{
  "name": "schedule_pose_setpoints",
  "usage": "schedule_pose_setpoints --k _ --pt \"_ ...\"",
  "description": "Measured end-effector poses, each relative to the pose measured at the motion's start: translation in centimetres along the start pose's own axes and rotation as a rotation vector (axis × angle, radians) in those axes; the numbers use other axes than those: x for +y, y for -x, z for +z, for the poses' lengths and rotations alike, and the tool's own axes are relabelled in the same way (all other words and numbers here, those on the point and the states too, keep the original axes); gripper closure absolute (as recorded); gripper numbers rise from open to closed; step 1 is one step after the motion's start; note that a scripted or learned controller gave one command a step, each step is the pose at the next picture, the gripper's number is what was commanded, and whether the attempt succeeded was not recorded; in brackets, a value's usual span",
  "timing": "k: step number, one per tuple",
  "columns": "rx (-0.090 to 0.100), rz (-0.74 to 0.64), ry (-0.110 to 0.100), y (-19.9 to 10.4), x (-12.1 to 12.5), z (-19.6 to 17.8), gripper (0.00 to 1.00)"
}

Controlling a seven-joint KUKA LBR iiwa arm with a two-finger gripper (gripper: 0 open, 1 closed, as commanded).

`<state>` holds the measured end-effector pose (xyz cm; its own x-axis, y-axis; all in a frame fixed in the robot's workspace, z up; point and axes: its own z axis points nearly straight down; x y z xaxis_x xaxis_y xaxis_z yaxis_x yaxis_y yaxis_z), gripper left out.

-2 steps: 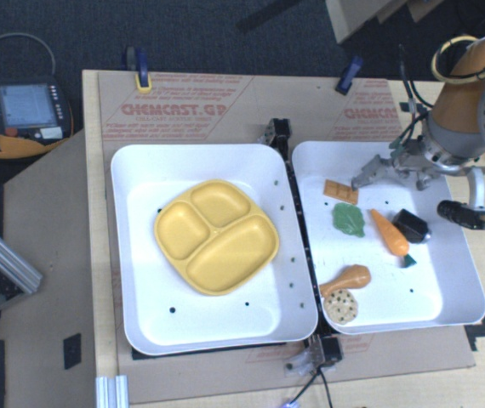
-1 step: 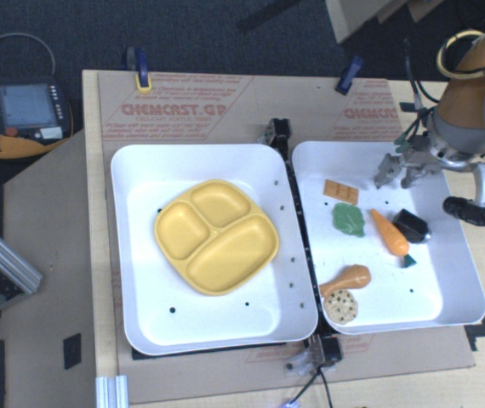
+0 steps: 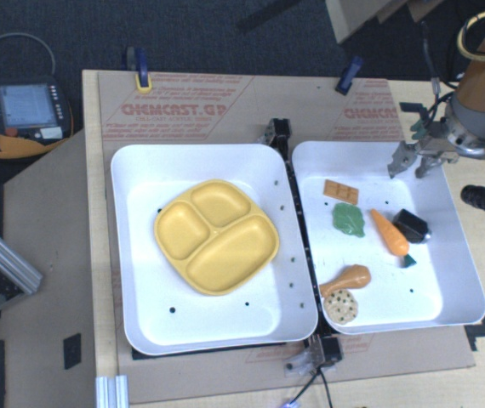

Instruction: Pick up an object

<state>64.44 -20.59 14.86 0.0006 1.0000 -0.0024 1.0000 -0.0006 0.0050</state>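
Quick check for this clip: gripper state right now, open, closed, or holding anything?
Gripper: open, holding nothing, above the far edge of the right bin.

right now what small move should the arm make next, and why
Probably lower the end effector and shift it toward the flat brown cracker, the nearest item. The end effector hangs over the upper right part of the right white bin with nothing between its fingers, apart from the green leafy piece, orange carrot and small black block further down.
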Motion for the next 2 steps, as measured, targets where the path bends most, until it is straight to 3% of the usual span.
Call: schedule_pose_setpoints --k 2 --pt "-0.001 -0.002 0.003 0.5 -0.2 -11.6 1.0"
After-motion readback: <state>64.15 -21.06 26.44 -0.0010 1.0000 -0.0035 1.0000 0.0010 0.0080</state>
